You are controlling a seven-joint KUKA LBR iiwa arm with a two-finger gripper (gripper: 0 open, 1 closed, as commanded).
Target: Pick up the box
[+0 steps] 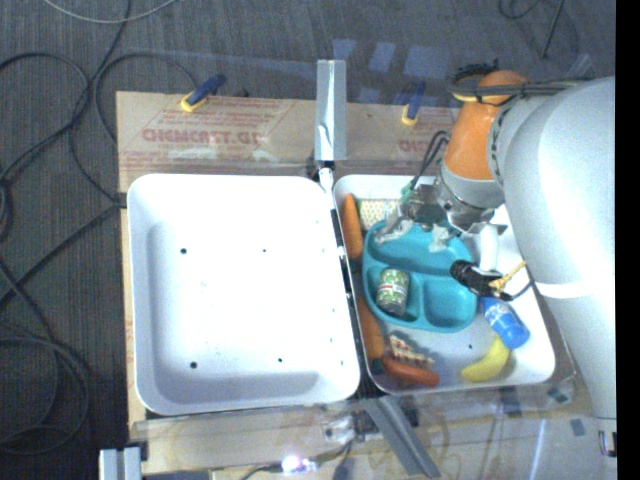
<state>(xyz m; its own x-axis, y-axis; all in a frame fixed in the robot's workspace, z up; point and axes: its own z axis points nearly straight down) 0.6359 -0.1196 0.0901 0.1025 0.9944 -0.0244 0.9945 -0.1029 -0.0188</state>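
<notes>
The gripper [432, 216] hangs over the upper part of the right bin [545, 363]; whether it is open or closed I cannot tell. The likeliest box, a small patterned carton [408, 350], lies at lower centre, beside the blue tray [440, 303]. Approach it from straight above, avoiding the carrot [372, 336].

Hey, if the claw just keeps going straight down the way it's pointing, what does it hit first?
Probably the blue divided tray in the right bin: the claw sits over its upper edge. Depth is hard to judge from above.
</notes>
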